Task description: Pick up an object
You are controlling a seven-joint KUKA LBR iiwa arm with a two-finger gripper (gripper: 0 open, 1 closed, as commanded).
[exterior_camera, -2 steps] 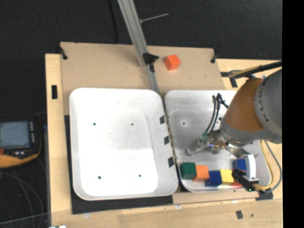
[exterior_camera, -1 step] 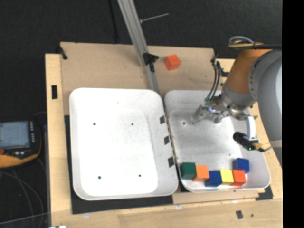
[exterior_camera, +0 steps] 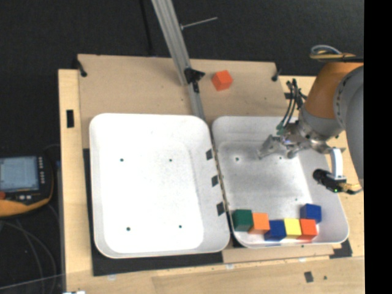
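Several coloured blocks lie along the near edge of the right bin: a green block, an orange block, a blue block, a yellow block, a red-orange block and another blue block. My gripper hangs over the far part of the right bin, well away from the blocks, its fingers spread and nothing between them.
The left bin stands beside the right one. An orange cube rests on the bench behind the bins, next to a slanted metal pole. A handheld controller lies off the bench at left.
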